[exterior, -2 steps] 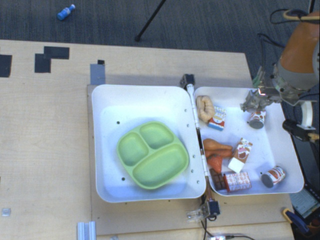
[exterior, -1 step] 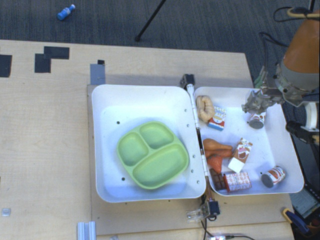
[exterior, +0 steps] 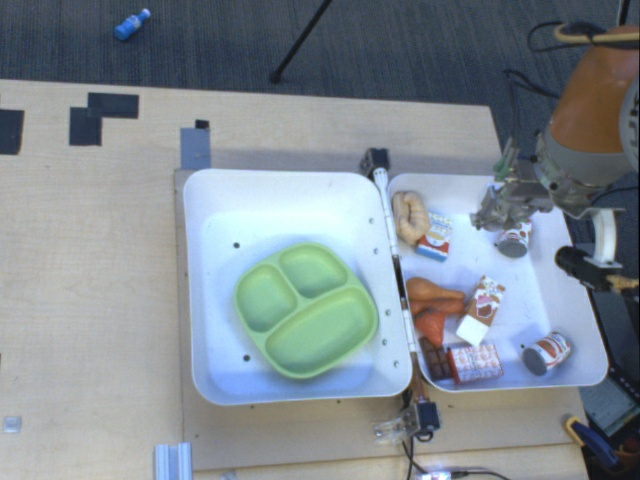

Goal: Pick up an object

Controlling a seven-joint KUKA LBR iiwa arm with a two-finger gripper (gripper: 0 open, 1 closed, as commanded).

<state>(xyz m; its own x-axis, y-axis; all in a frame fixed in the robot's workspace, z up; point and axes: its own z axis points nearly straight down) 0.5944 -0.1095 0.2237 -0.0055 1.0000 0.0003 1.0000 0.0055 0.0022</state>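
**Gripper over a can in the right bin**

Nearest us in the right bin (exterior: 597,368) we see a can (exterior: 546,352) on its side, a red packet (exterior: 474,362) and a white block (exterior: 471,330). Just beyond lie a small carton (exterior: 487,300) and an orange toy (exterior: 434,292). In the left bin (exterior: 205,268) sits a green plate (exterior: 305,310) with three compartments. Farther back on the right we find a blue-and-white box (exterior: 434,237) beside a tan, peanut-shaped piece (exterior: 409,215). At the far right, the gripper (exterior: 506,211) hangs right above a second can (exterior: 514,239); we cannot tell whether it touches or grips it. On the floor beyond the bench lies a blue bottle (exterior: 131,24).
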